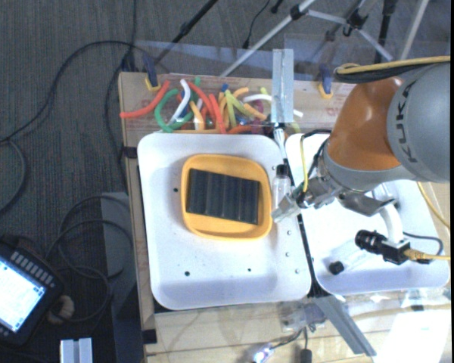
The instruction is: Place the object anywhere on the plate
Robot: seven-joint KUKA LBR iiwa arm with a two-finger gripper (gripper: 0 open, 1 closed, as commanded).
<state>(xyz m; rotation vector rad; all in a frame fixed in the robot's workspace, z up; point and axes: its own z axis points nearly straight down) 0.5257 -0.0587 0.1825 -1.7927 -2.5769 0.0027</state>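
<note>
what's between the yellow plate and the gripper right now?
In the camera view, only bare white floor of the left bin separates the yellow plate from the gripper, which sits just off the plate's right rim near the wall between the bins.

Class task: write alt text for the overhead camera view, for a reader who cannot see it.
A grey and orange robot arm reaches from the right over two white bins. The left bin holds a yellow plate with a dark centre; colourful tubes lie behind it.
</note>
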